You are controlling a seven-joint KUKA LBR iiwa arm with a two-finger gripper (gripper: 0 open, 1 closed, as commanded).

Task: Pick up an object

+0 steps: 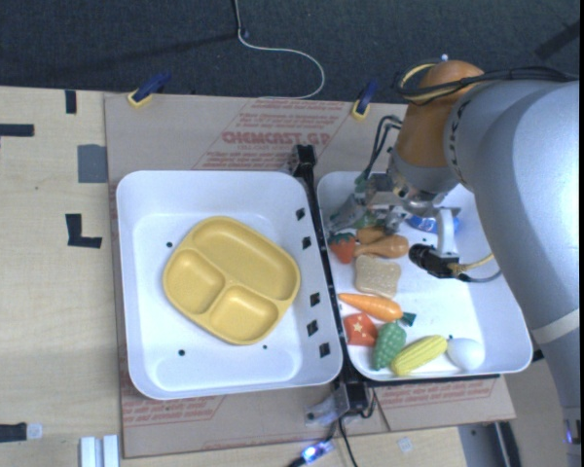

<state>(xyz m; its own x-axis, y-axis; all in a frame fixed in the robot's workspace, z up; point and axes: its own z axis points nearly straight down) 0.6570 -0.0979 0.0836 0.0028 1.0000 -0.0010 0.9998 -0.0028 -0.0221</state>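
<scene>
My gripper (pixel 370 220) is down at the far end of the right bin (pixel 501 309), just above a tan bread roll (pixel 384 246) and a red tomato (pixel 344 251). Nearer the front lie a slice of toast (pixel 377 276), an orange carrot (pixel 370 306), a red piece with a star (pixel 359 330), a green pickle (pixel 389 344), a yellow corn cob (pixel 419 354) and a white egg (pixel 464 354). The arm's wrist hides part of the bin's far end.
The left bin (pixel 141 261) holds a yellow divided plate (pixel 232 278). A blue and white item (pixel 424 224) lies beside the gripper in the right bin. The bins' shared wall (pixel 321 280) runs close to the left of the gripper.
</scene>
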